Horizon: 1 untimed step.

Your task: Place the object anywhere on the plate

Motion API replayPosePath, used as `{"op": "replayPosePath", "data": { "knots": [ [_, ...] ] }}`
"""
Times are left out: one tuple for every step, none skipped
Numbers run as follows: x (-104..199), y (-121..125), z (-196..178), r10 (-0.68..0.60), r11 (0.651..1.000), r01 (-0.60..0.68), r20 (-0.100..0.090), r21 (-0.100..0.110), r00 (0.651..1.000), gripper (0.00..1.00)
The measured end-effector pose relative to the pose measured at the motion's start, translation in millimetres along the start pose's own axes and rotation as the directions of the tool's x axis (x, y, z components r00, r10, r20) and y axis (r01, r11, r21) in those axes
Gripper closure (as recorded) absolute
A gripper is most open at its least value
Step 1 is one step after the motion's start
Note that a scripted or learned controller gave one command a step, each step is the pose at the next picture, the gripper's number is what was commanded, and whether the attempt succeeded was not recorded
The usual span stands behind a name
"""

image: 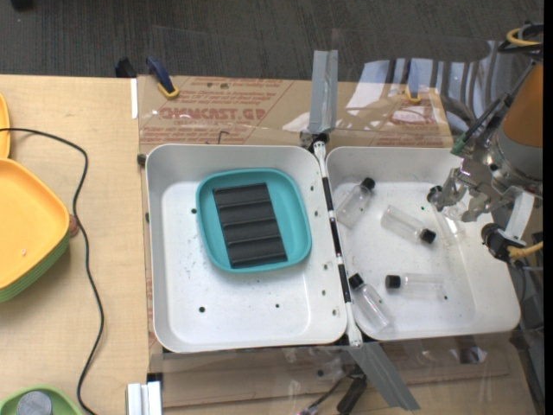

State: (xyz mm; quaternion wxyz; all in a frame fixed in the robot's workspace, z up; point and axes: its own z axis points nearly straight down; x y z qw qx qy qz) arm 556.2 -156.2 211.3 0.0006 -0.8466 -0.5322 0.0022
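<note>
While four clear plastic vials with black caps are lying scattered in the right bin [484, 318], none of them is sitting on the plate. One vial [352, 201] is lying tilted near the bin's left wall at the top, its cap pointing up and right. A second vial [408, 226] is resting near the middle, cap toward the right. A third vial [416, 284] is lying lower down, cap to the left, and a fourth vial [368, 299] is lying against the lower left corner, close to the divider between the bins.

Over in the left bin [173, 309], one teal plate [252, 220] with rounded corners is sitting slightly above centre, and a black ribbed insert [249, 224] is covering its middle.

At the right bin's upper right edge, the gripper [451, 197] is hovering, well apart from the plate and just right of the second vial. Whether its fingers are spread or closed cannot be told from this angle, and nothing is showing between them. The arm [524, 128] is reaching in behind it.

Beyond the bins, a cardboard sheet [225, 106] is lying flat. On the wooden bench [95, 335] to the left, yellow dishes [26, 223] are stacked, and a black cable [86, 258] is trailing past them.
</note>
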Motion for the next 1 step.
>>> {"op": "replayPosePath", "data": {
  "knots": [
    [0.0,0.0,-0.1,0.000,1.000,0.000,0.000,0.000,1.000,0.00]
  ]
}}
